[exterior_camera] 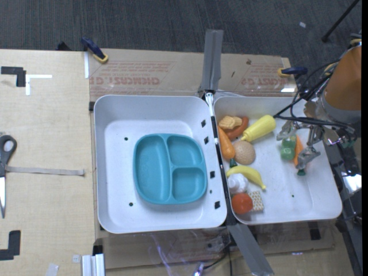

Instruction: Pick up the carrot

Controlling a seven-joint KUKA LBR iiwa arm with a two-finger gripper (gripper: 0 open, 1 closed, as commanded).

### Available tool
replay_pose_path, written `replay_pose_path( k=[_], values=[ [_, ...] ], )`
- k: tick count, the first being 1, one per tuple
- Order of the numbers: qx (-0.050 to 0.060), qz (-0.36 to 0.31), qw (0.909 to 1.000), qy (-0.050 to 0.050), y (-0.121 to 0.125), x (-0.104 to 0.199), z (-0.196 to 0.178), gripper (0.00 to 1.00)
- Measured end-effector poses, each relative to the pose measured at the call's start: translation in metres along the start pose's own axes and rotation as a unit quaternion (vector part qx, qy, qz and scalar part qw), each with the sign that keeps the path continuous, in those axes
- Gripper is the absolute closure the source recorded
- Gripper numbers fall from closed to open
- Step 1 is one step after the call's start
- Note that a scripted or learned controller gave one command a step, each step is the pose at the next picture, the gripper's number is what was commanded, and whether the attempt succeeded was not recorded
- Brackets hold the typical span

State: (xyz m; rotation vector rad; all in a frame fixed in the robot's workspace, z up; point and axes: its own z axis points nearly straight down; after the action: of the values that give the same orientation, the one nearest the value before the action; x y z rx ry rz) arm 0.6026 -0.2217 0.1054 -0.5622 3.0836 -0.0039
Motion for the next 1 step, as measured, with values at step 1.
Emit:
replay_pose_path(
  k=[1],
  values=[
    [-0.001, 0.055, 0.9985, 0.000, 0.0038, 0.0096, 0.0105, 0.00]
  ],
)
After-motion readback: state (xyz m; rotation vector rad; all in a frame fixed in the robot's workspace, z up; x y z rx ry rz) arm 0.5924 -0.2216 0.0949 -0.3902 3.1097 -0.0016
